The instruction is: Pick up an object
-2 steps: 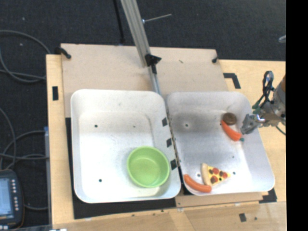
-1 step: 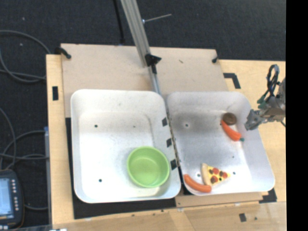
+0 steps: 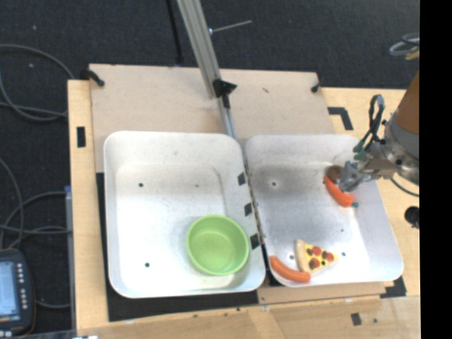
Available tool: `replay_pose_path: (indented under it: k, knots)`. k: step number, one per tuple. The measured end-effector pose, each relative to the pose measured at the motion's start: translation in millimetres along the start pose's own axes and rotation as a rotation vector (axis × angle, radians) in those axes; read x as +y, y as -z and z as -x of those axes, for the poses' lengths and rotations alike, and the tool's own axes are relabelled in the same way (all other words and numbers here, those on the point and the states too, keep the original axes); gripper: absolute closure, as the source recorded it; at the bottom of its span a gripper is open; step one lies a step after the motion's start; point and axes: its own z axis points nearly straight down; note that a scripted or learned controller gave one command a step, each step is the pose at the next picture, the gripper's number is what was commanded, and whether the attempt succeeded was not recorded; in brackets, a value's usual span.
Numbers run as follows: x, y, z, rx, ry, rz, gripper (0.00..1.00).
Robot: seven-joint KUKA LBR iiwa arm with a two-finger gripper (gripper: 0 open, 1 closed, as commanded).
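Left bin (image 3: pixel 127 161): green bowl (image 3: pixel 217 244) at its near right corner.
Right bin (image 3: pixel 296 154): orange sausage (image 3: pixel 289 270) and pizza slice (image 3: pixel 313 256) at near edge.
Gripper (image 3: pixel 345 179): at orange carrot (image 3: pixel 339 191), far right; grip cannot be told.

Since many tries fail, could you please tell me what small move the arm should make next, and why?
Probably a short, slow lift straight up. The gripper sits right at the upper end of the orange sausage in the right bin, but the view does not settle whether it grips it. A small lift would show whether the sausage rises with it, before any larger move.
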Motion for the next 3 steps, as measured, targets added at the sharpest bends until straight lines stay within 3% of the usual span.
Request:
replay_pose_path:
  k: [2, 3]
  knots:
    - [29, -15, -98, 0.001, 0.002, 0.001, 1.0]
    - [31, -18, -158, 0.002, 0.002, -0.002, 1.0]
